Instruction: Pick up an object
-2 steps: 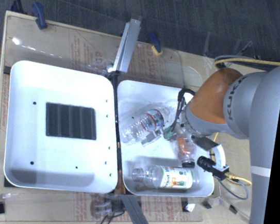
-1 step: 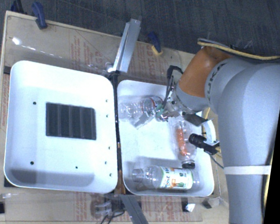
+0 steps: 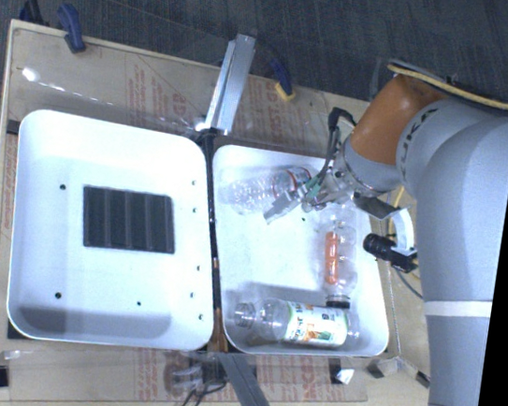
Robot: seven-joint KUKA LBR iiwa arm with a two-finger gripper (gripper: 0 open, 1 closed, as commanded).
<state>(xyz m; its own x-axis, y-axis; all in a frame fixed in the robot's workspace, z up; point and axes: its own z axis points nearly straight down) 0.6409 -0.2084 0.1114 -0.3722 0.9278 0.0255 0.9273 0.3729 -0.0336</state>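
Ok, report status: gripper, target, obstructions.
Gripper low in right bin, at clear bottle; grip unconfirmed. Orange-label bottle and larger bottle lie apart, nothing blocking.

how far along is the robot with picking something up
Done: the arm has reached into the right bin, with the tool low near the back, by a crumpled clear bottle.
In hand: nothing is visibly lifted. That bottle, the one with orange contents and the labelled bottle all lie in the bin.
Left: grasping one and raising it.
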